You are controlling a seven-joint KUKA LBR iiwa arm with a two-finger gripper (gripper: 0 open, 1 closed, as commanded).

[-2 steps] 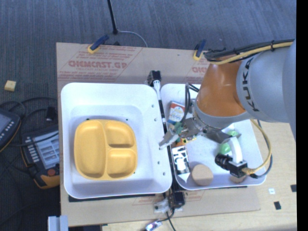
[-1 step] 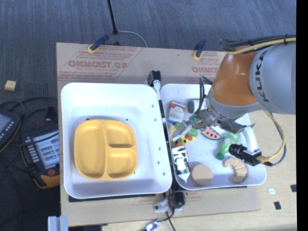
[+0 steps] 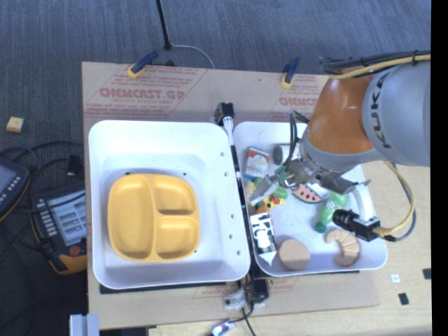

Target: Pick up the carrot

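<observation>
The carrot (image 3: pixel 269 201) looks like the small orange piece with a green end, lying in a tight cluster of toy food near the left wall of the right bin (image 3: pixel 374 257). The gripper (image 3: pixel 274 182) hangs low over that cluster, just above and touching distance from the carrot. The grey arm with its orange band (image 3: pixel 339 117) reaches in from the right and hides the bin's upper middle. The small size and clutter make it unclear whether anything sits in the gripper.
In the right bin lie a watermelon slice (image 3: pixel 308 193), a green bottle (image 3: pixel 326 215), a croissant (image 3: pixel 344 245), a round tan bun (image 3: pixel 294 254), a small carton (image 3: pixel 257 163) and a black-and-white packet (image 3: pixel 262 231). The left bin (image 3: pixel 105 138) holds a yellow divided plate (image 3: pixel 154 215).
</observation>
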